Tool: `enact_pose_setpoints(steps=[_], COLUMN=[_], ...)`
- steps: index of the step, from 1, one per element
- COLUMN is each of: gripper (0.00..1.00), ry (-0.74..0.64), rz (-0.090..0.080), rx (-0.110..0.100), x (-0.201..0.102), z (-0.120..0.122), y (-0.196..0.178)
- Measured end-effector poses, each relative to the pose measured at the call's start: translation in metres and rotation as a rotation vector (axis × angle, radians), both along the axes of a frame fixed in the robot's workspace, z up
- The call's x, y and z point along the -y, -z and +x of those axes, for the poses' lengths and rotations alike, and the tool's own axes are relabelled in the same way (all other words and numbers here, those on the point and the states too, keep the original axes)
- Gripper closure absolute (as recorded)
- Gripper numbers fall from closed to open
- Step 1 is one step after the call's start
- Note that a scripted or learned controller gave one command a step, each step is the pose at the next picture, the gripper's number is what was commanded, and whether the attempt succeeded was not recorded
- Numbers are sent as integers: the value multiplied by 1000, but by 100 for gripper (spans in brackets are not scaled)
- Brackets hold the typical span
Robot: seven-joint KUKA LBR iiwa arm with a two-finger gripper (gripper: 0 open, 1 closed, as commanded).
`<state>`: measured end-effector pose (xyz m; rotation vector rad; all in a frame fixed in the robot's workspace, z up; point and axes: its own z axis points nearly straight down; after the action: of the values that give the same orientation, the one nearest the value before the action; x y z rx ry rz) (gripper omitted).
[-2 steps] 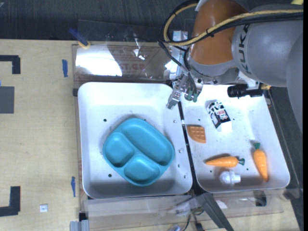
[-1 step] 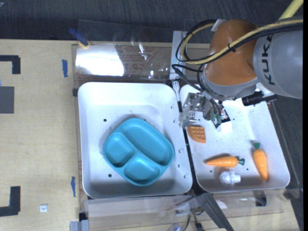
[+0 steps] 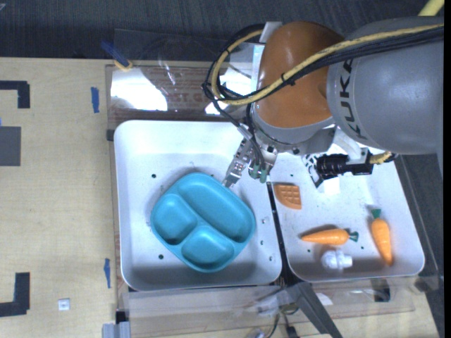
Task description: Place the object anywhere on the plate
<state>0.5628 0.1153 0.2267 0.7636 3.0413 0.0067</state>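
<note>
Plate: my blue divided plate (image 3: 203, 220) sits in the left bin (image 3: 134, 189), three wells facing up, ready to receive.
Gripper: my gripper (image 3: 243, 167) hangs over the left bin's right side, just above the plate's upper rim.
Fingers: I see nothing between them; wide or narrow, I cannot tell from up here.
Objects: the right bin (image 3: 402, 259) holds a waffle piece (image 3: 289, 196), two carrots (image 3: 328, 236) (image 3: 381, 239) and a small white piece (image 3: 336, 260).
Task's thing: likely one of those four, none on the plate yet.
Why there: I judge the arm's parked mid-crossing, empty.
</note>
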Motion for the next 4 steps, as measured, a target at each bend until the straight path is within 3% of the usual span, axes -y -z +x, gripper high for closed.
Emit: enact_pose_setpoints(steps=[1,2,3,4], gripper=[0,0,100,100], ry=[3,3,1,124], rz=[-1,-1,0,-3], rx=[-1,-1,5,-10], x=[2,2,1,-30], z=[0,0,1,-48], y=[1,1,-11,74])
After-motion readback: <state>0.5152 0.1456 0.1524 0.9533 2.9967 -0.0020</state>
